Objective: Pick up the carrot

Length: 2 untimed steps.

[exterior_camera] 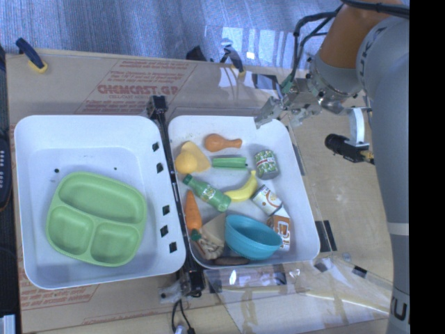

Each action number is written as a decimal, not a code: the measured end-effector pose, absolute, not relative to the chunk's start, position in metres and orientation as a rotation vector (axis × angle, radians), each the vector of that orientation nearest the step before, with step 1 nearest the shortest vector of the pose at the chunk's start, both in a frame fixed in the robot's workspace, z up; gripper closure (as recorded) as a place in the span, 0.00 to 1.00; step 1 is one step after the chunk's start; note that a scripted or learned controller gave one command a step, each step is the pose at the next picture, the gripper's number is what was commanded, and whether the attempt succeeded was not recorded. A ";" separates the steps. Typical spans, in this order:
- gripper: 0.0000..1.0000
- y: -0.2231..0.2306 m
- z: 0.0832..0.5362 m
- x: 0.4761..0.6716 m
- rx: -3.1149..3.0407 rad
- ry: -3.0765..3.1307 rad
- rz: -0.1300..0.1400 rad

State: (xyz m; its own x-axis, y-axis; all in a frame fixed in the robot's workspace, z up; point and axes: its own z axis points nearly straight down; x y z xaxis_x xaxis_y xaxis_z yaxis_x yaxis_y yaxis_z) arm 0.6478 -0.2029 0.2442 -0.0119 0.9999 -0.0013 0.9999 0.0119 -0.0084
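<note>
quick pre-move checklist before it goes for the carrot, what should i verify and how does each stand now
1. Carrot located: ok, it lies along the left wall of the right bin.
2. Carrot free of the gripper: ok, the gripper sits above the bin's far right corner, well away.
3. Room around the carrot: not ok, the green bottle and the bin wall crowd it.
4. Carrot's near end: not ok, clutter beside the blue bowl touches it.
5. Finger opening: cannot tell.

Cardboard-covered bench (104, 82), 2 shallow white bins side by side, left bin (28, 145), right bin (295, 186)
</note>
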 end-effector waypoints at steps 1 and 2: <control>0.00 -0.124 0.091 0.656 -2.258 -2.176 0.008; 1.00 -0.123 0.102 0.656 -2.246 -2.181 0.016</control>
